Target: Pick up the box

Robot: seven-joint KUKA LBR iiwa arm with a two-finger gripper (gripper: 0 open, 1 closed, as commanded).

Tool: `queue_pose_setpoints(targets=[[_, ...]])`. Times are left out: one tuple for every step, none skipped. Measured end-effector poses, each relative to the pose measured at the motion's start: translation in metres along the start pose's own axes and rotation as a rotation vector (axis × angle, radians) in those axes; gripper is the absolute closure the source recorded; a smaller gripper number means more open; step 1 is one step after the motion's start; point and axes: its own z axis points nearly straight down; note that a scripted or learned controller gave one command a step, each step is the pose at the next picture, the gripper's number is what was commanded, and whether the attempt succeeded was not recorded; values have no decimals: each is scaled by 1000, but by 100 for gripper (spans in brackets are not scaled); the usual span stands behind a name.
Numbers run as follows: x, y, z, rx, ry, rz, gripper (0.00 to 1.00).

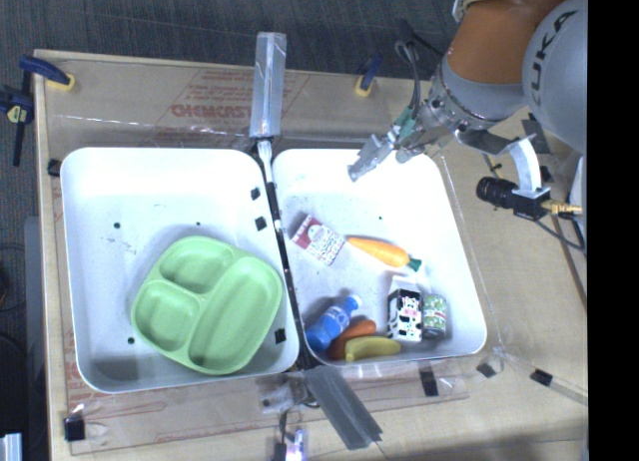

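Note:
Two box-like things lie in the right bin (454, 239). A small white and red carton (318, 240) rests flat near the bin's left wall. A black and white cow-patterned box (404, 312) stands near the front right corner. My gripper (367, 161) hangs above the bin's back edge, pointing down and left. It is well apart from both boxes, with nothing in it.
An orange carrot (377, 249) lies between the two boxes. A small green can (433, 315) touches the cow-patterned box. A blue bottle (331, 321), a red item (357, 330) and a yellow banana (371, 347) crowd the front. A green divided plate (208, 302) sits in the left bin (90, 210).

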Motion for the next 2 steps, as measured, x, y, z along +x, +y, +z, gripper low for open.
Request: queue_pose_setpoints(targets=[[38, 30, 88, 3, 3, 204, 0], [46, -2, 157, -4, -2, 172, 0]])
